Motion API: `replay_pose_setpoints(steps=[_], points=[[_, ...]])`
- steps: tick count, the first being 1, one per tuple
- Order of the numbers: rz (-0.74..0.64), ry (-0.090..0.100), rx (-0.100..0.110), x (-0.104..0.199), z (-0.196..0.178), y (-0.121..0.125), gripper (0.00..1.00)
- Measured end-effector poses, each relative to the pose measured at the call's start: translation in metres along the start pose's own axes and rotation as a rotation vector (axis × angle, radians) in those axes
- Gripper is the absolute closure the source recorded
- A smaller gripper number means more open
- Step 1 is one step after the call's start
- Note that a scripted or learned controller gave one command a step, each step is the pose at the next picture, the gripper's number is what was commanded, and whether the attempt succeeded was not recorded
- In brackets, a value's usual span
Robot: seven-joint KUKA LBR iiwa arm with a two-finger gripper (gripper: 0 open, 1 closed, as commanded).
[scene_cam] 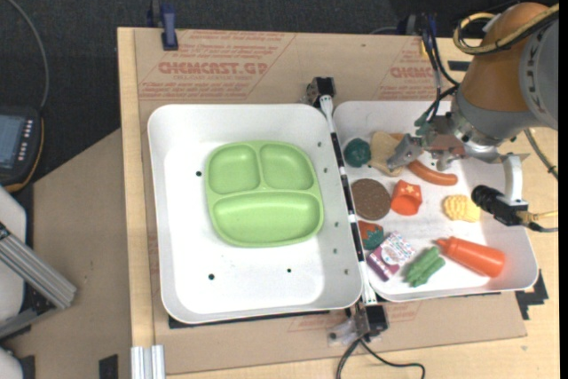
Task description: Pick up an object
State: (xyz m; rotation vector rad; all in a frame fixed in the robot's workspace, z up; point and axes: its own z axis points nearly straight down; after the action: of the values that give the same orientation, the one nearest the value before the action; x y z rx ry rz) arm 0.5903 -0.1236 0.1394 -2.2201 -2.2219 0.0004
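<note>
White plastic makes up both shallow bins on the bench. The left bin (177, 217) bears a light green plastic plate divided into three compartments (264, 193), lying flat near its middle. The right bin (524, 266) holds a scatter of toy food. Near its upper left corner sits a dark teal round toy (357, 152), and just beside that, to the right, lies a tan wedge-shaped piece (386, 146). Below these rests a flat brown oval patty (371, 199), with a small orange-red block (406, 199) close to its right. An orange-red toy sausage (432, 176) lies slantwise above the block. Further right is a small yellow corn-like piece (461, 208). Along the lower part of the bin lie a purple and white packet (390, 254), a green leafy vegetable toy (422, 266) touching the packet's right side, and an orange toy carrot (473, 255) pointing up-left.

The grey arm with the orange band (497, 75) reaches in from the right, and its two-finger gripper (414, 152) hangs low over the upper part of the right bin, between the tan wedge and the sausage. Whether the tool is released or clenched cannot be told from this slant, and nothing can be seen gripped in it.
</note>
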Motion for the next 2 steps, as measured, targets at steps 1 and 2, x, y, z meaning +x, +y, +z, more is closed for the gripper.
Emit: replay_pose_setpoints(steps=[1, 2], points=[[-0.001, 0.001, -0.002, -0.01, 0.055, 0.044, 0.0], [-0.002, 0.0, -0.007, -0.011, 0.037, 0.046, 1.0]])
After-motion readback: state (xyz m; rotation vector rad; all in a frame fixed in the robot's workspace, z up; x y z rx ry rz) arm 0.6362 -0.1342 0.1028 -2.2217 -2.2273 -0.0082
